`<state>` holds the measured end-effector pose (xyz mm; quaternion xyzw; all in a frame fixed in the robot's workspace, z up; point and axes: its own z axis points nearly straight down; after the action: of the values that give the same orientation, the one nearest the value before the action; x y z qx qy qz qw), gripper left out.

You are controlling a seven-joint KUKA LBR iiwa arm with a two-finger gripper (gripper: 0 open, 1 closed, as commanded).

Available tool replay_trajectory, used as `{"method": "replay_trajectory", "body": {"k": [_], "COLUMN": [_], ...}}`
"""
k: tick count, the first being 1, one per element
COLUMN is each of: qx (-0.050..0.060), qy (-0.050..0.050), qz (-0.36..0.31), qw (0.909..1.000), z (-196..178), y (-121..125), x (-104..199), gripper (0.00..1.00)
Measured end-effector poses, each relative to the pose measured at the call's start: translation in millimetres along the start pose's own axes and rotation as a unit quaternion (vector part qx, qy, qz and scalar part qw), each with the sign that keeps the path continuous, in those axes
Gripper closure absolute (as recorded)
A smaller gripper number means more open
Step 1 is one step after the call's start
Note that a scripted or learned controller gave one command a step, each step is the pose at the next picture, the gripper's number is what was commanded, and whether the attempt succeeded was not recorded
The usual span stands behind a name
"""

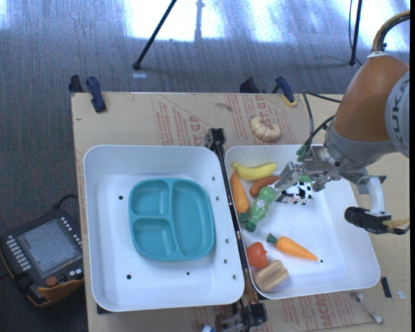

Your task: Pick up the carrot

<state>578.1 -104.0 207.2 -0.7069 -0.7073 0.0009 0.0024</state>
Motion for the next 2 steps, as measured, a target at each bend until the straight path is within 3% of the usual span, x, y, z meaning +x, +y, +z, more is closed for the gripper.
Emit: {"method": "replay_trajectory", "body": {"k": [1, 2], "qx": [0.0, -0.008], "qy": [0.0, -0.009], "qz": [-0.089, -0.065], "qw": [0.9961, 0.9978], "z": [77, 118], "y": [-65, -100], "x": [-30, 4], "gripper": [0.0, 0.0]}}
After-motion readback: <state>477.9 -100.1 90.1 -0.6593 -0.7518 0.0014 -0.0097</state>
